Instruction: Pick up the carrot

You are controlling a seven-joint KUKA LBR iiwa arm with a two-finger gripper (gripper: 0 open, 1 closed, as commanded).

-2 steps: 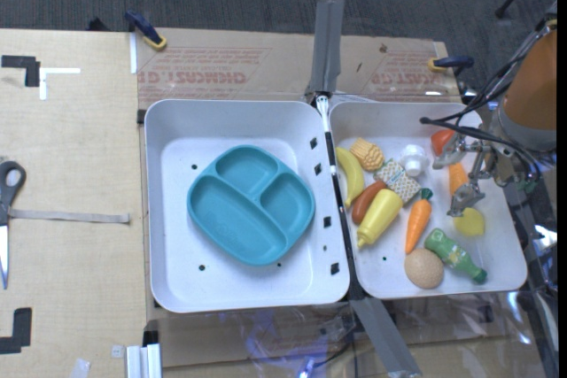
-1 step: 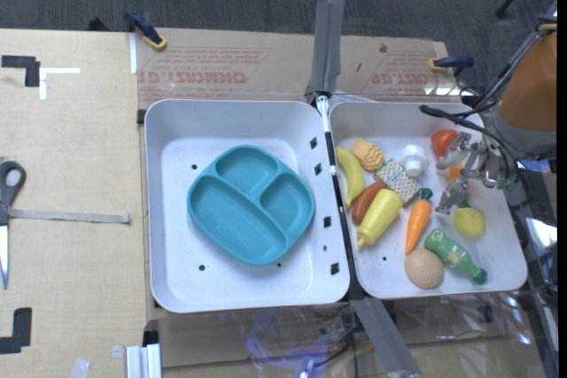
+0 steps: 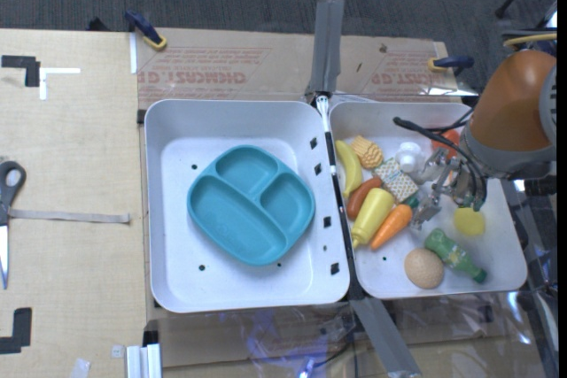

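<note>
You are looking at two bins lying side by side. The left bin [image 3: 168, 279] is holding one blue plate [image 3: 251, 204] with three compartments. The right bin [image 3: 505, 274] is holding a crowd of toy food against its left wall: one banana [image 3: 347, 165], one corn cob [image 3: 368, 151], one red-orange sausage-like piece [image 3: 361, 197], one yellow piece [image 3: 371, 214], one carrot [image 3: 391, 227], one egg [image 3: 424, 268], one green bottle [image 3: 454, 254], one lemon [image 3: 469, 222] and one checkered block [image 3: 400, 186].

The carrot is lying near the middle of the right bin, tilted, its thick end pointing up and right, touching the yellow piece on its left. It is showing plain orange, tapering to a point at its lower left.

The gripper [image 3: 440, 188] is hanging just right of the carrot, above the bin floor, with nothing visibly between its fingers; the metal parts are blurring together there, so you cannot tell whether they are spread or together. A whitish round thing [image 3: 407, 158] and something red [image 3: 450, 138] are sitting partly hidden behind the cables. The arm [image 3: 514, 115] is being cut off at the right.
</note>
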